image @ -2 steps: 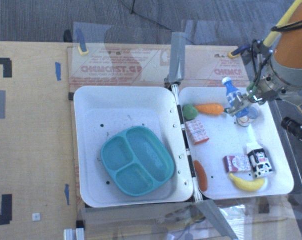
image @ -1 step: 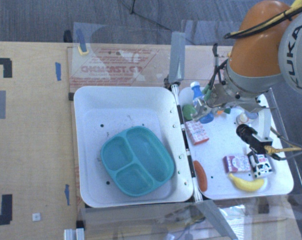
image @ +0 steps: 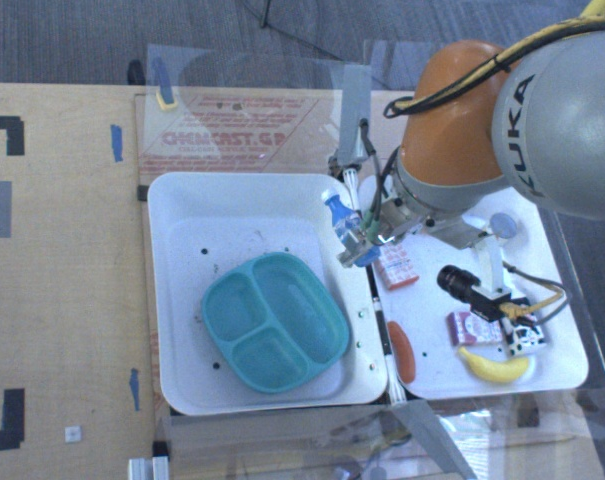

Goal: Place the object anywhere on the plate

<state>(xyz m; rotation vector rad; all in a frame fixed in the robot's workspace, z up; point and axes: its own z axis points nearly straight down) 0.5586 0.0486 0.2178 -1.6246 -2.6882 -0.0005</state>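
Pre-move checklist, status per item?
1. Plate lies flat in left bin: ok.
2. Gripper above plate: not ok, it hangs at the wall between the bins.
3. Blue item at gripper, held: cannot tell.
4. Bin floor between gripper and plate free of clutter: ok.
5. Banana and sausage in right bin, apart from gripper: ok.

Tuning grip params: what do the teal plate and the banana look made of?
Teal plate: looks like moulded plastic with a satin finish; even colour, rounded compartment ridges, soft sheen. Banana: probably a plastic toy; uniform yellow, smooth skin, but real fruit can't be ruled out.
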